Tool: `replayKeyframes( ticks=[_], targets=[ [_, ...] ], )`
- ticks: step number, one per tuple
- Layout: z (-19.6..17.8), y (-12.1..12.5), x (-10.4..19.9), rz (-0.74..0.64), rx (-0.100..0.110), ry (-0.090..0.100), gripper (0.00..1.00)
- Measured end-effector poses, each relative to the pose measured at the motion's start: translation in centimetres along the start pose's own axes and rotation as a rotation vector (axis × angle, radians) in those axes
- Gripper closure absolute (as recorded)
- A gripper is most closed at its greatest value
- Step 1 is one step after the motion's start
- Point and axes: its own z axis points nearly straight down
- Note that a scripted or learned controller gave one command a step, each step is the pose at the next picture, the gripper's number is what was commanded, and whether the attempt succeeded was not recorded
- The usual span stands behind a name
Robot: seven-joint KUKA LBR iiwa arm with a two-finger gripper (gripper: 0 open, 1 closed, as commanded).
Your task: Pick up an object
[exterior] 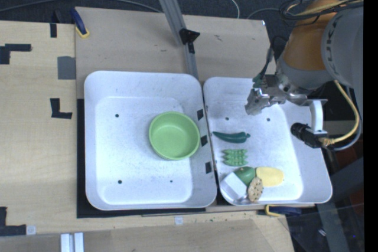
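Note:
My gripper (255, 104) hangs over the far part of the right bin (307, 174), with nothing visible between its fingers. Below it in that bin lie a dark green pepper (231, 136) and a light green pea pod (234, 156). Near the bin's front edge sits a cluster: a green round item (244, 174), a yellow lemon-like piece (270, 176), a white block (234, 187) and a speckled cookie-like disc (255, 189). The gripper stands apart from all of them, roughly a hand's width behind the pepper.
A green bowl (173, 136) sits in the left bin (106, 127), right of its centre. A grey pole (168, 0) slants down to the bins' shared far edge. Cables trail from the arm beside the right bin's outer wall.

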Motion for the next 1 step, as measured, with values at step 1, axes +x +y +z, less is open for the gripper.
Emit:
replayKeyframes(
  ticks=[1],
  targets=[
    [-1.23, 1.68, 6.07, -0.006, 0.002, 0.003, 1.00]
  ],
)
